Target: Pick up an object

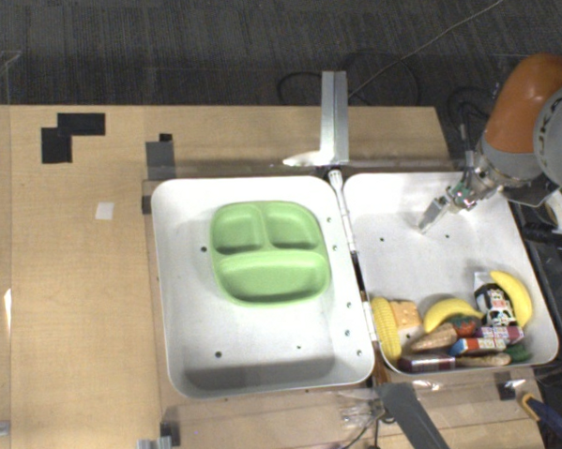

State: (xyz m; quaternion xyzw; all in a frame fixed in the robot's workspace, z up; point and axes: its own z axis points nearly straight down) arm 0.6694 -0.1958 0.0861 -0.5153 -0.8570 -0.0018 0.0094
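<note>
Even, bright overhead light; white bins (260, 370) slightly glary, soft shadow inside left bin's near wall; floor (205, 35) dim; overall mild blur.

No legible text or labels anywhere.

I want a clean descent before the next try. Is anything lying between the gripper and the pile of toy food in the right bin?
Nothing visible does. The gripper hangs over bare floor of the right bin, and the pile sits apart from it in the near corner.
</note>
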